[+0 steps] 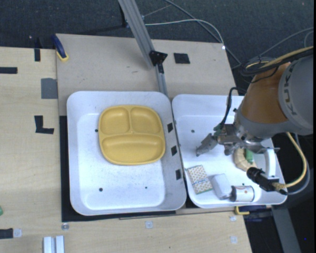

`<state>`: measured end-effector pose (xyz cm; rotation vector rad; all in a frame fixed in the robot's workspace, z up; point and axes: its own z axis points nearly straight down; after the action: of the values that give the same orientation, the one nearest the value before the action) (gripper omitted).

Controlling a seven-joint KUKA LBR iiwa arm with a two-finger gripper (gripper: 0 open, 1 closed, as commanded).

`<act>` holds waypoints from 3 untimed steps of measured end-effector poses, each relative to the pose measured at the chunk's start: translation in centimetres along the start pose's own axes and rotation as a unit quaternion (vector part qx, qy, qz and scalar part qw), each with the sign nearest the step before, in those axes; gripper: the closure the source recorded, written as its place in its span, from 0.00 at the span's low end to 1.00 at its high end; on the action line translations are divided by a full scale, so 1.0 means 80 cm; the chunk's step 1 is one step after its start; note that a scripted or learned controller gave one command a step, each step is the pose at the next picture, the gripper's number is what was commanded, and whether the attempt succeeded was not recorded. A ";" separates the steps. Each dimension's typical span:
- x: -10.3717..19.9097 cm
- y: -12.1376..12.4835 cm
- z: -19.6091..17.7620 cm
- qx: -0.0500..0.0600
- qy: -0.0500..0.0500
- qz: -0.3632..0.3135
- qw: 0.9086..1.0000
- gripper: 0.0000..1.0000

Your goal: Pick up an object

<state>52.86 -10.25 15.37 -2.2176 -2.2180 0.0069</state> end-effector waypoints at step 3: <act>0.006 -0.002 0.070 -0.005 -0.001 -0.001 1.000 1.00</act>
<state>52.67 -9.75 9.80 -2.2218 -2.2256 -0.0039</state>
